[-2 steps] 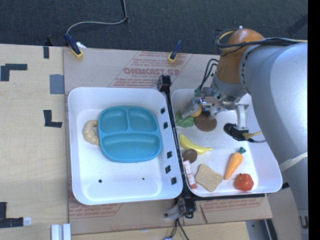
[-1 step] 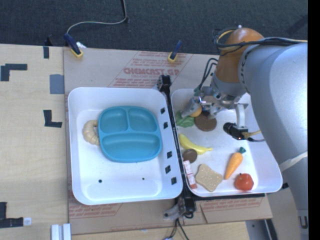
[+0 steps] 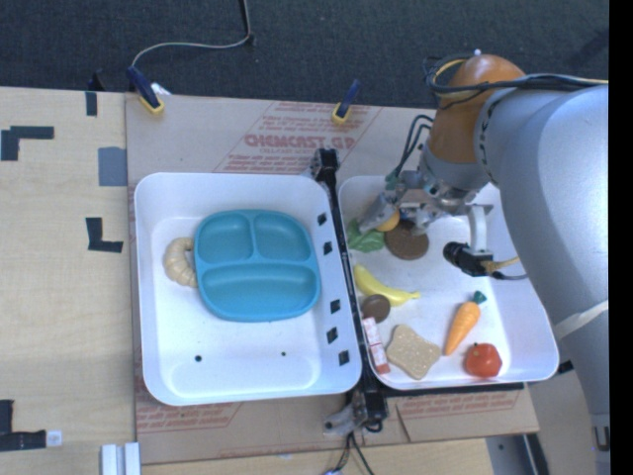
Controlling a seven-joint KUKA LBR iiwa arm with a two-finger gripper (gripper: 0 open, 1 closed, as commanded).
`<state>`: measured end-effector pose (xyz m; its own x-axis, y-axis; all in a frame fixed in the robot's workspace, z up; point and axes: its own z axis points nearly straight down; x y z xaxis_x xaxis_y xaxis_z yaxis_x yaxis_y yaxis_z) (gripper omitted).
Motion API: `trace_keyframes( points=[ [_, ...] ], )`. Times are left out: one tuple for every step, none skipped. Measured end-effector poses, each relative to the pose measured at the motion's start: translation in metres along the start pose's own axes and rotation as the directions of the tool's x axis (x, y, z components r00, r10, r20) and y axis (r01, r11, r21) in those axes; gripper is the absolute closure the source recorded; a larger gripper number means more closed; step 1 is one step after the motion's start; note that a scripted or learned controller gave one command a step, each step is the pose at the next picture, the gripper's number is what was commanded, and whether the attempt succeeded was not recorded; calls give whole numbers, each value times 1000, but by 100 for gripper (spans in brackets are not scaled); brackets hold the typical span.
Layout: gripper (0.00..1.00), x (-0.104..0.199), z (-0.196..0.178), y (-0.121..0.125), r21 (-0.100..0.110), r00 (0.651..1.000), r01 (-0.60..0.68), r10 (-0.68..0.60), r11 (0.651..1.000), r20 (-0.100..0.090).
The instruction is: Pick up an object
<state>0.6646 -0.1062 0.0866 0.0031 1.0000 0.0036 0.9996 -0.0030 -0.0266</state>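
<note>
- Sitting far left of the gripper (image 3: 396, 218), a blue tray (image 3: 257, 264) filled the left bin (image 3: 158, 295).
- Lying just below it were a banana (image 3: 384, 287), bread (image 3: 412, 350) and carrot (image 3: 461, 327).
- Hovering low over green leaves (image 3: 364, 237) and a brown disc (image 3: 406, 243), the gripper's state I could not tell; nothing looked lifted, so the pick remained undone.

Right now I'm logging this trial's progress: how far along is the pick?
Done: the gripper has reached the right bin's far left corner, over a cluster of small food items. In hand: nothing visibly held. Left: grasping and lifting; the banana, carrot, bread and tomato lie untouched.
</note>
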Motion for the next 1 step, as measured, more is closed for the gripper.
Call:
trace_keyframes(
  points=[
    [0, -22, -2, -24, -38, 1000, 5, -5, 999, 5]
  ],
)
